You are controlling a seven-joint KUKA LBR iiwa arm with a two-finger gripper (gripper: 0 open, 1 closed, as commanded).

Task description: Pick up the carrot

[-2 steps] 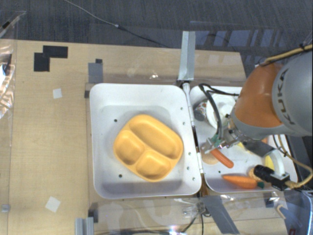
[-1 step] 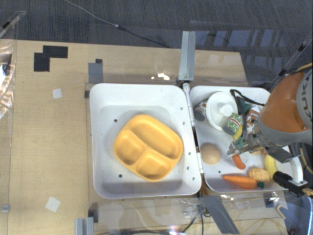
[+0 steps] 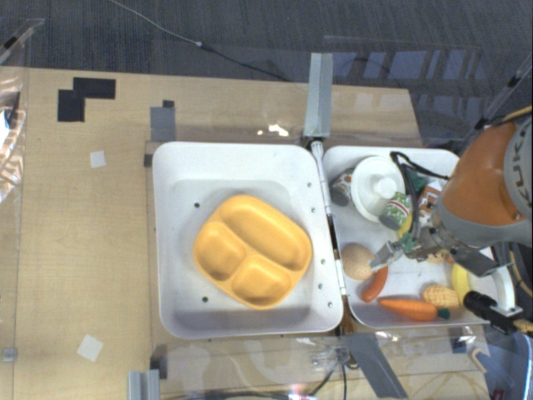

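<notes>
My gripper (image 3: pixel 405 249) hangs low in the right bin (image 3: pixel 500 286), jaw spread unreadable from this angle and nothing visibly pinched, its tip just above a small red piece (image 3: pixel 375 284), while the carrot (image 3: pixel 408 308) lies free along the bin's near wall, beside the corn cob (image 3: pixel 440 295).

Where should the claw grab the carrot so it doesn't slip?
Probably around the thick middle of the carrot, coming straight down from above. It lies flat along the front of the right bin, orange point to the left and green top to the right, so the claw should close across its narrow width. The corn sits close behind the green end, so staying mid-body looks safer.
</notes>
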